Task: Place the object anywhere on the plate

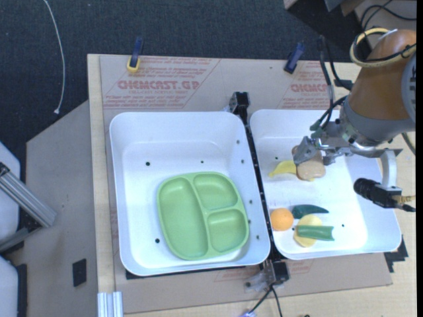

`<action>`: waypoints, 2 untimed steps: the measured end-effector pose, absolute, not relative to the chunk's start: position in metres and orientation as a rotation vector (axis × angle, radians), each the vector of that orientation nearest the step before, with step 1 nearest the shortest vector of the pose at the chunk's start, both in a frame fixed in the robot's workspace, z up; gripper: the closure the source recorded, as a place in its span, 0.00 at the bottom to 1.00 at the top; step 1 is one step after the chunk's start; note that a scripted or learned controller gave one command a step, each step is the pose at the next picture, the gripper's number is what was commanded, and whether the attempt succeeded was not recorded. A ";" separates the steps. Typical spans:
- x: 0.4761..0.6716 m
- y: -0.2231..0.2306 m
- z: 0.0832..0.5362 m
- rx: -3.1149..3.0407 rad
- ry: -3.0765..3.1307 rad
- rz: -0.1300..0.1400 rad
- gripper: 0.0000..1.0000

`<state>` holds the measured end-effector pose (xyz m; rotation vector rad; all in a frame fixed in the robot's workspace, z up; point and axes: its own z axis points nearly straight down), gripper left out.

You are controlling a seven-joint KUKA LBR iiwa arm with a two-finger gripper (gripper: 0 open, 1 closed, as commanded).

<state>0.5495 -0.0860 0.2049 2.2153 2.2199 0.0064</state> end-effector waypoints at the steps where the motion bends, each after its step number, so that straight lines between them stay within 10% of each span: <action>1: 0.550 -0.086 0.209 2.219 2.221 0.002 1.00; 2: 0.579 -0.037 0.222 2.213 2.226 0.006 1.00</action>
